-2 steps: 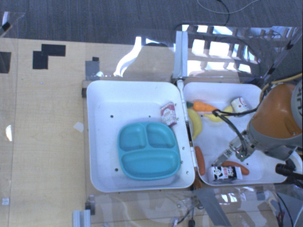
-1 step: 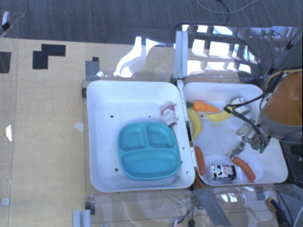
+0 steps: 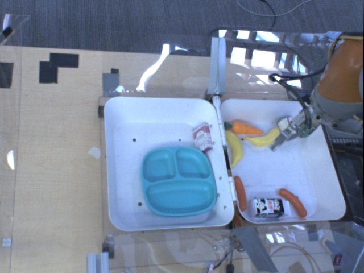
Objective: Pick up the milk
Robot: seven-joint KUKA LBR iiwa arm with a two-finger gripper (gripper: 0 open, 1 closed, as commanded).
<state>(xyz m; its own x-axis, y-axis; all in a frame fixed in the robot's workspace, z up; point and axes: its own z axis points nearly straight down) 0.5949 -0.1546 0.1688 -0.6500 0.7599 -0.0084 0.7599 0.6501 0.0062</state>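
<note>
Left bin point(image 3: 119, 169): holds a blue plate point(image 3: 179, 181) and a small red packet point(image 3: 202, 136).
Right bin point(image 3: 327, 169): holds everything below.
Milk point(image 3: 268, 207): lies on its side at the near edge, long side running left to right, between two sausages point(image 3: 240, 192).
Fingers point(image 3: 282, 135): up by the bananas point(image 3: 263, 139) and carrot point(image 3: 247, 128), holding nothing; wide or narrow, I cannot tell.
Way to go: the milk lies toward the near edge from the fingers, well apart. I think the sausages crowd it.
</note>
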